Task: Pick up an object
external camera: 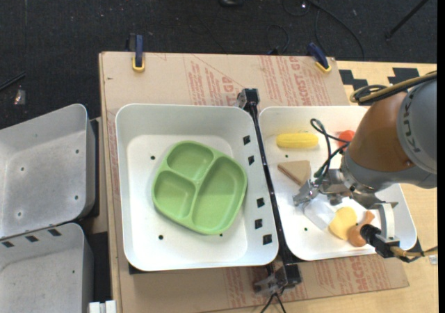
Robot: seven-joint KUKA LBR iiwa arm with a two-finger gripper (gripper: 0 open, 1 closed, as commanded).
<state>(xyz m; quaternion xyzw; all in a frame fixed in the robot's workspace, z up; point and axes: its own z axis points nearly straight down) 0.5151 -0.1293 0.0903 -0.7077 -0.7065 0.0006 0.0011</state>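
Brown cardboard-topped bench (195, 82) with red printed lettering, too skewed to read; yellow-tipped clamps (138, 54) at back edge; dark carpet and cables behind. Left bin (132, 165): green divided plate (200, 187). Right bin (400, 235): corn cob (297, 140), brown wedge (296, 170), yellow piece (342, 222). Gripper (311, 195) low over right bin, grip state impossible to tell.

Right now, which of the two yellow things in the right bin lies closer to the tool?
The rounded pale yellow lump near the bin's front edge, just beside the tool. The yellow corn cob lies farther off, toward the back of the right white bin.
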